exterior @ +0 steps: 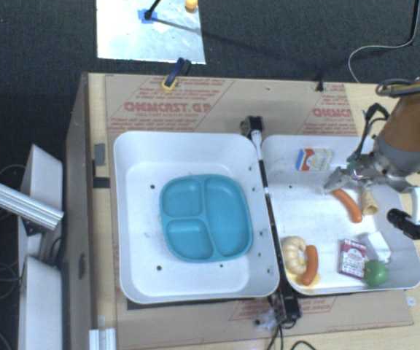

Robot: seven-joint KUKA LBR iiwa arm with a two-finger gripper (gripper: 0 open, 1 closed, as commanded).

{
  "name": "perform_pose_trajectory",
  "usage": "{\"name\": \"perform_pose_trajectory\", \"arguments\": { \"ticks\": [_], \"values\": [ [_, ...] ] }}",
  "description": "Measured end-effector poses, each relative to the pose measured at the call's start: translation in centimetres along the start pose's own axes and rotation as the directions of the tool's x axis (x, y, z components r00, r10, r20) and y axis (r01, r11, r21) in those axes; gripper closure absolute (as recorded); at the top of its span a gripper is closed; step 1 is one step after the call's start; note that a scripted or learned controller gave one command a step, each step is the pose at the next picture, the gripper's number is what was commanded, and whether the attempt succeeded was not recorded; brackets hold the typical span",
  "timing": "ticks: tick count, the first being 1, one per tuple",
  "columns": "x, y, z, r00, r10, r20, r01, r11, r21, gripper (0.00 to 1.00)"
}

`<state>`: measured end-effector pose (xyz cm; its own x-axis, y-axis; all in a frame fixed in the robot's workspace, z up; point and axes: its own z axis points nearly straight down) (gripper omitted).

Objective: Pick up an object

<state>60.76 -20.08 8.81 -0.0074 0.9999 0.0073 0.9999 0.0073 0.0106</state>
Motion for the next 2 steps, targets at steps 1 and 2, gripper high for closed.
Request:
{"name": "perform_pose_trajectory", "arguments": {
  "ticks": [1, 2],
  "values": [
    [-0.3, 0.0, -1.0, 1.000, 0.001, 0.006, -0.001, 1.000, 0.000, 1.00],
    [9.4, 6.4, -9.8, 1.000, 0.002, 0.006, -0.002, 1.000, 0.004, 1.00]
  ]
}}
